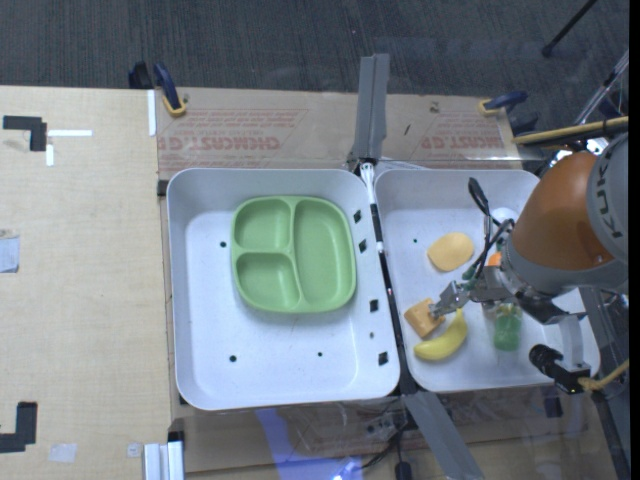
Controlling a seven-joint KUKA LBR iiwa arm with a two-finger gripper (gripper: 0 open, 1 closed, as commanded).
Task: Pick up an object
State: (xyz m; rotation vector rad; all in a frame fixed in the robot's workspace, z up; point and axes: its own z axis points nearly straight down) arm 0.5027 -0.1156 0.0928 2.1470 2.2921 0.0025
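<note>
Reaching into the right bin [400,190] from its right side, the gripper [452,299] is seen low over the floor of that bin, near its front-left corner. Whether anything is clamped in it cannot be told at this size: the tips are lost against the things lying under them.

Just at the tips, a small orange-brown block [422,319] lies close to the bin's left wall, and a banana [443,343] lies touching or just beside it, nearer the front edge. Either one is judged the likely target. A pale yellow rounded piece [451,251] rests further back, toward the bin's middle, and a green item [506,328] is seen partly under the arm [560,223], toward the right wall. A dark, thin utensil [479,200] lies near the back edge.

In the left bin [180,268], a green divided plate [294,254] is placed toward the back; it is well apart from the work.

For the grasp to be done well, one thing should be singled out. The block and banana are crowded together, so a closure across both is to be avoided. The banana is best taken across its narrow width at mid-length. A straight lift is advised, with the left wall kept clear.
</note>
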